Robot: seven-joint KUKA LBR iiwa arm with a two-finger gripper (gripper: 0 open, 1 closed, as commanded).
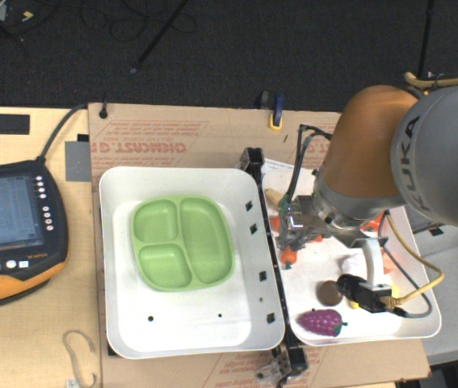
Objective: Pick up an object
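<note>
My gripper (pixel 296 225) reaches down into the left part of the right bin (pixel 422 326), under the grey and orange wrist. A small orange-red object (pixel 290 256) lies just below it, close to the bin's left wall. Whether anything is held is hidden by the wrist. A purple bunch of toy grapes (pixel 320 322) lies at the bin's front edge. A brown round object (pixel 329 292) sits just behind the grapes. A tan piece (pixel 272 197) pokes out near the bin's back left corner.
The left bin (pixel 123 314) holds a green divided plate (pixel 182 242) in its middle. A teach pendant (pixel 10 225) lies on the bench at far left. The arm covers most of the right bin.
</note>
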